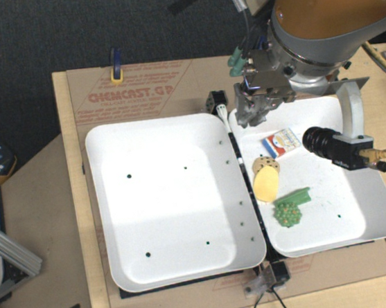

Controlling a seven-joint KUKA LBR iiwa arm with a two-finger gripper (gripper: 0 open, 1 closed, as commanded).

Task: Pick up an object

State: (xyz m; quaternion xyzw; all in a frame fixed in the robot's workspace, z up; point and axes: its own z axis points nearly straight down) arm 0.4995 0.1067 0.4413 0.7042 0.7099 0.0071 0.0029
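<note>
The right bin (369, 222) holds a small red, white and blue packet (280, 143), a yellow rounded piece with a brown dotted end (267, 180), and a green broccoli-like toy (290, 207). My gripper (249, 111) hangs over the bin's far left corner, up and left of the packet. Nothing shows between its fingers, and their spacing is unclear from this angle. The grey and orange arm rises above it to the upper right.
The left bin (117, 215) lies beside the right one, with a black divider rail (243, 178) between them. A black cylindrical fixture (331, 145) juts over the right bin's right side. Brown cardboard (143, 86) sits under both bins.
</note>
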